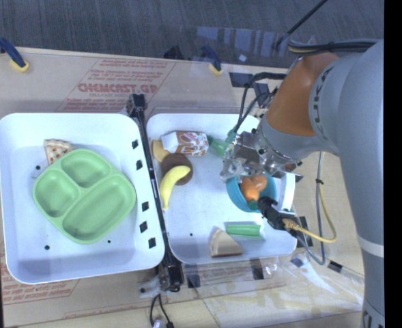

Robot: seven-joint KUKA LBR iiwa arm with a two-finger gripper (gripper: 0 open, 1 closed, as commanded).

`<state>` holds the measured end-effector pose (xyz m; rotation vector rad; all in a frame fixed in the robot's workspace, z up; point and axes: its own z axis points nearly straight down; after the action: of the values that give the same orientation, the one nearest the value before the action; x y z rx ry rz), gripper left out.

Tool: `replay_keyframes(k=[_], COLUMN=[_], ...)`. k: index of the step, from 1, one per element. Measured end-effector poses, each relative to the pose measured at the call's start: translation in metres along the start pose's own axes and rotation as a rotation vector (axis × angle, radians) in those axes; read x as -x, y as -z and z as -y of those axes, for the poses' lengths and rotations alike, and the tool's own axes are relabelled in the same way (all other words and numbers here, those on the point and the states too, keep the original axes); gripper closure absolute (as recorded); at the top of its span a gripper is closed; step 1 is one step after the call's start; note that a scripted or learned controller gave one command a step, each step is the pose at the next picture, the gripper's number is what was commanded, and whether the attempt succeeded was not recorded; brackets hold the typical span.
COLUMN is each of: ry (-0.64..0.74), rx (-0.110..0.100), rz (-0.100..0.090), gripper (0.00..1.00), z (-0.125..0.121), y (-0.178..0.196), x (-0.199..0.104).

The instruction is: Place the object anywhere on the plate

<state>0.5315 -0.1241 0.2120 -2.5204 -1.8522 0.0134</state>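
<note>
Jaws hang low over the right bin, right above a blue bowl with an orange fruit sitting in it, and from this slant I cannot tell how they stand, parted or closed, because the wrist hardware covers them. Nothing is visibly gripped, so I call this the picking step, with the carry not yet begun. The fruit looks like the target (a guess, going by where the arm has stopped), and it rests in the bowl at the bin's right side, just under the wrist.

Around it lie a banana, a brown round thing touching the banana's top, a small carton, a green block and a wedge near the front wall. Over in the left bin waits the green plate, three compartments, with a waffle-like piece just beyond its far corner.

Next up, as I read it: a firm grip on the fruit, a lift clear of the bowl and the dividing walls, then a long sweep left to the plate. Any compartment will do.
</note>
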Motion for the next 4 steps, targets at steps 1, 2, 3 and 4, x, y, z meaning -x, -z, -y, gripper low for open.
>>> replay_keyframes(k=[1, 2, 3, 4], ry=[-0.199, -0.250, -0.066, 0.111], rx=[0.000, 0.004, 0.006, 0.006], rz=[0.001, 0.003, 0.005, 0.007], gripper=[1.00, 1.00, 1.00, 1.00], z=[0.027, 0.055, 0.069, 0.080], y=[-0.023, -0.023, -0.009, 0.005], x=[-0.059, -0.157, -0.227, -0.264])
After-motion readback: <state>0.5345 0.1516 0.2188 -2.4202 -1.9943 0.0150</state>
